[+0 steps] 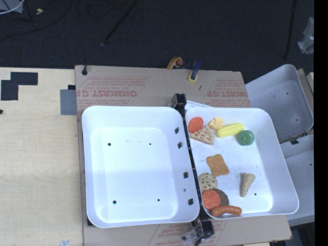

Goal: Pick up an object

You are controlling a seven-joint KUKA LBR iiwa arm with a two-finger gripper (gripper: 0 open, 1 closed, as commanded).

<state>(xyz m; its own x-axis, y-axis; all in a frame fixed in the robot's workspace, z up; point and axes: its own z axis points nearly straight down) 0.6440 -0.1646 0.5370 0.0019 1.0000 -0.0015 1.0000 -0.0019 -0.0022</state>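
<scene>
The right bin holds several toy foods. Near its far edge lie an orange round piece, a waffle wedge, a small yellow piece, a yellow corn cob and a green ball. An orange-brown toast slice lies mid-bin, and a beige cone sits to its right. At the near left corner are a speckled cookie, a red disc on a dark round piece and a sausage.
The left bin sits beside the right one, joined by a black clip strip. Both rest on a cardboard sheet on the wooden bench. A grey metal tray stands at the right.
</scene>
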